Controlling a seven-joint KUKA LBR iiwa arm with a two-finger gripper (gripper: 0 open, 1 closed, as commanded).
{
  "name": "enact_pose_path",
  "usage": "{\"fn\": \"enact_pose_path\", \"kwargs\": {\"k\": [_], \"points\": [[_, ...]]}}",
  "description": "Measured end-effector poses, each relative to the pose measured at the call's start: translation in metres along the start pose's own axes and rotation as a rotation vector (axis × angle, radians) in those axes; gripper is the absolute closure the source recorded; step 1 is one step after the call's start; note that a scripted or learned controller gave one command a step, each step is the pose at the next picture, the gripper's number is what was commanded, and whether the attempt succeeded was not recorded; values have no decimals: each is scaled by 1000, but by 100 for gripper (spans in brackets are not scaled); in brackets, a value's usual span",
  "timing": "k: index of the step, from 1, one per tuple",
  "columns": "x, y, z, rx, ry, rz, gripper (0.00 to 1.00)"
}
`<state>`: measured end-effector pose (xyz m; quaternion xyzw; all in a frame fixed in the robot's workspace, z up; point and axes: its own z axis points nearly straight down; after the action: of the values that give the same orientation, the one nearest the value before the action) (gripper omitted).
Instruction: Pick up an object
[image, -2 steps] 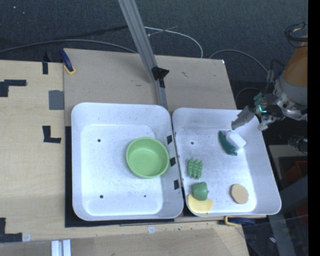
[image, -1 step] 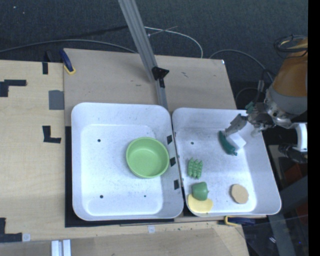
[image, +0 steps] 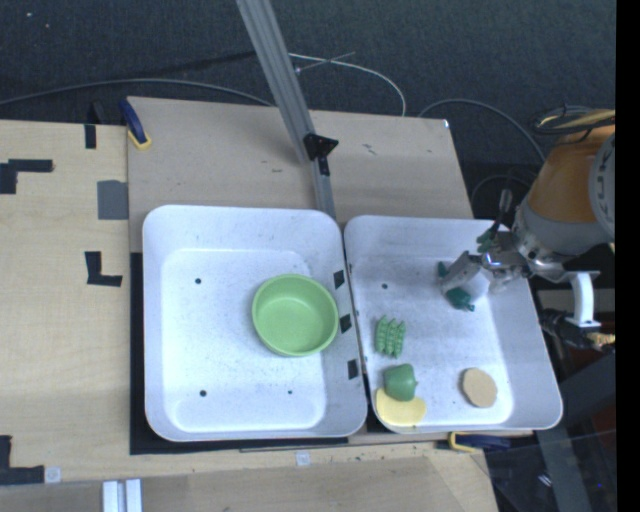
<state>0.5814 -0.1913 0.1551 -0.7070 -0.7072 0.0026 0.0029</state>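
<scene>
My gripper (image: 462, 275) hangs low over the upper right part of the right bin (image: 520, 340), reaching in from the right edge. A small dark green piece (image: 460, 298) shows just under its tip, and I cannot tell whether it is a loose object or part of the gripper. Lower in the same bin lie a light green ribbed item (image: 390, 336), a rounded green object (image: 400, 380), a yellow piece (image: 400, 409) touching it at the front rim, and a tan disc (image: 480, 388).
The left bin (image: 180, 300) holds a light green bowl (image: 295, 315) near its right side. A grey pole (image: 285, 85) slants down to the bins' shared back edge. Cables lie on the dark floor behind the bench.
</scene>
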Motion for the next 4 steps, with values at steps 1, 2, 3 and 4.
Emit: {"fn": "enact_pose_path", "kwargs": {"k": [1,2,3,4], "points": [[1,-1,64,-1,0,-1,0],[2,0,51,-5,0,-2,100],[12,2,3,-10,-1,-2,100],[9,1,-61,-13,-3,-1,100]]}}
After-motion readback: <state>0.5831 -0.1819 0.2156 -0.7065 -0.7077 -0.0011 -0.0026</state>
